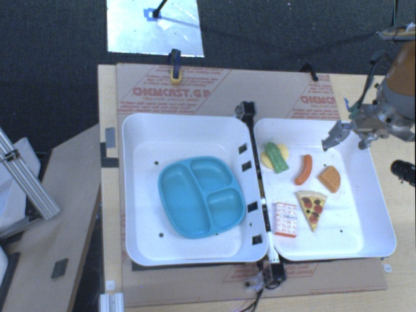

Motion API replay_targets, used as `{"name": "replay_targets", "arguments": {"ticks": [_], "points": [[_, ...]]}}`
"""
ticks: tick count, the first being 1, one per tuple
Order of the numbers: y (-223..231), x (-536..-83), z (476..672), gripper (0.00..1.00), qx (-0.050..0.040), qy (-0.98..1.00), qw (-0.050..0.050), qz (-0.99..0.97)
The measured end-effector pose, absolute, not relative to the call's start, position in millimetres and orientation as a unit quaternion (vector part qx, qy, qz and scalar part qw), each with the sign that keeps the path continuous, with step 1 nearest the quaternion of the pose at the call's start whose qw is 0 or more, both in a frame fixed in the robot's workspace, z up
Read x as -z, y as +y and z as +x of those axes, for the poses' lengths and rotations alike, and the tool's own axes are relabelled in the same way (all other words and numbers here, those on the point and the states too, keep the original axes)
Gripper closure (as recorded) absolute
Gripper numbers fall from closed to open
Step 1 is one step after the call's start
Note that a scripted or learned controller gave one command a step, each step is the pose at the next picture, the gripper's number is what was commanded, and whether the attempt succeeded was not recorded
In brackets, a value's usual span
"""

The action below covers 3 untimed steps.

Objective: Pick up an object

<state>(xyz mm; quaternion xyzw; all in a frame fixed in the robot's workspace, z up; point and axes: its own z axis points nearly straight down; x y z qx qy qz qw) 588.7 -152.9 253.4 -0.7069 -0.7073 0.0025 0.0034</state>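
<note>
Colours across the two white bins

Sky-blue divided tray [200, 196]; yellow-green corn [275, 156] at 12 o'clock of a red-white packet [285, 219]; orange-red sausage [303, 169]; tan-orange bread [329, 178]; yellow pizza slice [313, 208], red-dotted.

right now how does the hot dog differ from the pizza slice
The hot dog is a plain orange-red rounded stick; the pizza slice is a flat yellow triangle with red spots. The hot dog lies nearer the gripper, in the middle of the right bin; the pizza slice lies below it, its tip pointing toward the bin's near edge. Both lie loose in that bin, apart from each other.
</note>
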Motion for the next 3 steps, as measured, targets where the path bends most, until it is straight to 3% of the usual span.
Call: {"name": "replay_targets", "arguments": {"ticks": [1,3], "points": [[-152.7,-259.0,590.7,0.00,0.0003,-0.708,-0.001,-0.706],[-158.0,-144.4,590.8,0.00,-0.0008,-0.707,0.001,-0.707]]}}
